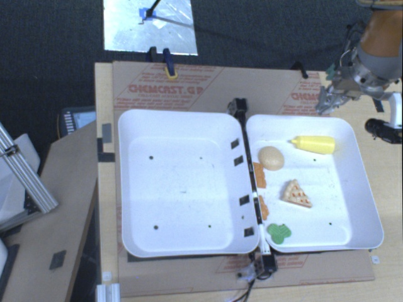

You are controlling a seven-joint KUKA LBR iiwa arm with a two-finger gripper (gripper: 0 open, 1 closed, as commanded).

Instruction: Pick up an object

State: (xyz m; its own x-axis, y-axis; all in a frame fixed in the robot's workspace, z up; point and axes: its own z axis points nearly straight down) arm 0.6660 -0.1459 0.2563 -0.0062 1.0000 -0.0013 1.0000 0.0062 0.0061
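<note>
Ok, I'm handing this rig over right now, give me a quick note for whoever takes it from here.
Gripper: above the far edge of the right bin, holding nothing; finger state unclear.
Right bin holds: yellow bottle at the far side, beige round piece, waffle wedge, green piece at the near-left corner, orange pieces along the left wall.
Done: nothing picked.
Left: descend onto one object, grasp, lift.

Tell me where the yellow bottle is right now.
The yellow bottle lies on its side near the far edge of the right bin, just right of the tan bread roll.
</note>
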